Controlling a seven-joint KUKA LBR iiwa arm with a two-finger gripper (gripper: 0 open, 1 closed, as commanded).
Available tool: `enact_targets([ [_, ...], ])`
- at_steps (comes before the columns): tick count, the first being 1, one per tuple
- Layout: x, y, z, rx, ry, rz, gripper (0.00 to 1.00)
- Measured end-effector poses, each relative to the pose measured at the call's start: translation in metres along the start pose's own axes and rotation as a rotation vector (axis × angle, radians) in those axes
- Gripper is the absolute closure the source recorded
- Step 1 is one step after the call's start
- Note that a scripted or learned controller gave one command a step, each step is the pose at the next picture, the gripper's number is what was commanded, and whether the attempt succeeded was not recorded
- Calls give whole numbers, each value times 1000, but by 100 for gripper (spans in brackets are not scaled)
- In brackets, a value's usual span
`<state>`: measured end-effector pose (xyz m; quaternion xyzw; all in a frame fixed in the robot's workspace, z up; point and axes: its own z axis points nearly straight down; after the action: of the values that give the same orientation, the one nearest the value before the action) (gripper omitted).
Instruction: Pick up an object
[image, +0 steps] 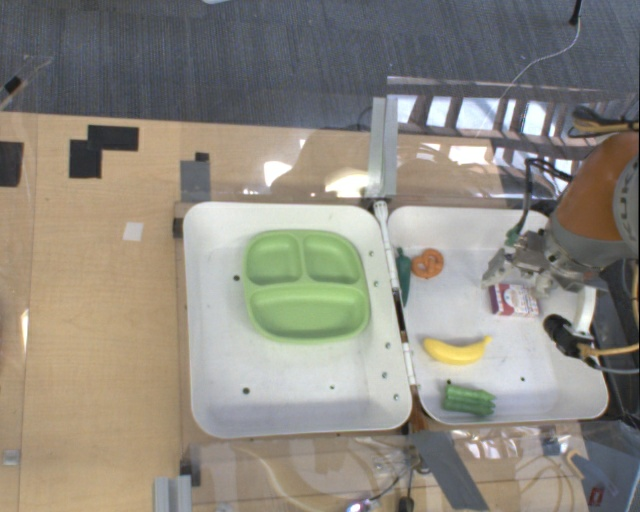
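Light wood tabletop (90, 330) bearing two shallow white bins side by side, edges touching: left bin (215, 390) and right bin (560, 395). Black rectangular markings (100, 148) lie on the tabletop's far left; a small pale square (133, 232) lies nearer the left bin.

Left bin (215, 400) carries a green divided plate (305, 285), lying flat near its centre. My wooden surface (90, 320) shows black square markers (100, 148) at the far left corner. Beyond it, grey carpet (250, 60); metal frame (500, 112), possibly a rack.
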<state>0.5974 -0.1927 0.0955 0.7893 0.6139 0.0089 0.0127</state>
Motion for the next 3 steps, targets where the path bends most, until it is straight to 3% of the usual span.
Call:
enact_targets([
  [2, -5, 5, 2, 11, 4, -139, 0],
  [3, -8, -12, 0, -1, 0, -219, 0],
])
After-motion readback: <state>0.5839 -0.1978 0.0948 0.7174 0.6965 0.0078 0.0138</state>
